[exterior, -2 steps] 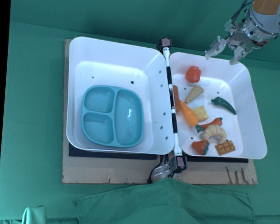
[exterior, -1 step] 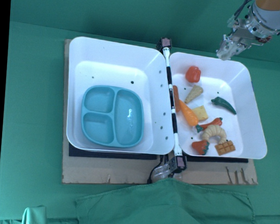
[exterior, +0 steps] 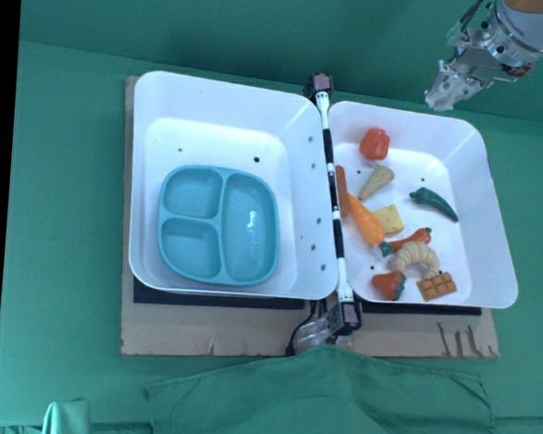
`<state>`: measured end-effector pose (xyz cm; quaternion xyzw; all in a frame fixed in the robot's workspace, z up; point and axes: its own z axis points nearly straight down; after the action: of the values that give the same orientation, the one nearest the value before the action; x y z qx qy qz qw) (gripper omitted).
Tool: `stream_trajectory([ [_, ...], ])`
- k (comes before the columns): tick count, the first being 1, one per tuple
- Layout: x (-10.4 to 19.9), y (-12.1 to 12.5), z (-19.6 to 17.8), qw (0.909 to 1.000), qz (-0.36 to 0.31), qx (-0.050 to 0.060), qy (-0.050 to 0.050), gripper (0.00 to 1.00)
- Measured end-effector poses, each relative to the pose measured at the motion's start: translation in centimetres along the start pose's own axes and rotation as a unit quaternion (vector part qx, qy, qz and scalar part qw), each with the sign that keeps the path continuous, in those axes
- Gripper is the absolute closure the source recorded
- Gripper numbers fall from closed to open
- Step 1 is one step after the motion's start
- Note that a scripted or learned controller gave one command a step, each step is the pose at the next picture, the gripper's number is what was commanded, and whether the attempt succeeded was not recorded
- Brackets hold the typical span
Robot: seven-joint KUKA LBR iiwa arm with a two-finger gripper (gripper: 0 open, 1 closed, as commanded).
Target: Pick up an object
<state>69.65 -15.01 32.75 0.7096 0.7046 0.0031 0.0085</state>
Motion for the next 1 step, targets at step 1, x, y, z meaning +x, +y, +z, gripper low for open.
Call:
stream_trajectory([
  [1,-4.01,-4.68,7.6,0.9999,0.001,0.011,0.003,1.0],
])
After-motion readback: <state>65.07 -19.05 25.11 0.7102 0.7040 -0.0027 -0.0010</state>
